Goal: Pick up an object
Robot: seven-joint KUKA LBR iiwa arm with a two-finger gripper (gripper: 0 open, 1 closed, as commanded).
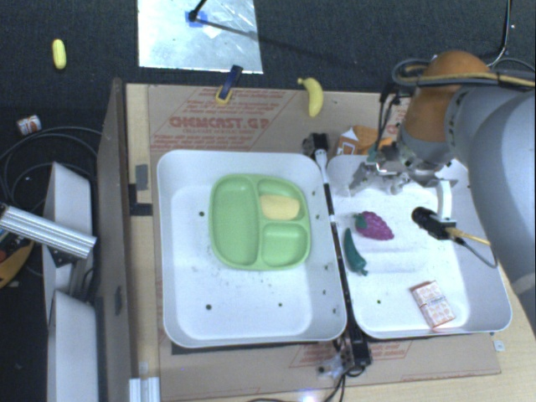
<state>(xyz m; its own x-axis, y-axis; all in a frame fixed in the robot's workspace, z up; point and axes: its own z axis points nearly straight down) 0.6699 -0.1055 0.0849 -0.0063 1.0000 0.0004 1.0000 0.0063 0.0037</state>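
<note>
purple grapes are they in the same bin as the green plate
No, the purple grapes lie in the view's right bin, the green plate in the left bin.

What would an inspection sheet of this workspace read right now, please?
Surface: left bin and right bin sit side by side on a cardboard sheet.
Job's things: purple grape bunch, dark green vegetable and red-and-white box in the right bin; green divided plate with a yellow piece in its upper right compartment, in the left bin.
Clutter: toy banana on the cardboard.
Grippers: gripper over the right bin's far left part; grip unclear.
Cables: black cables on the floor, left.
Surroundings: foil sheet on the dark floor.
</note>
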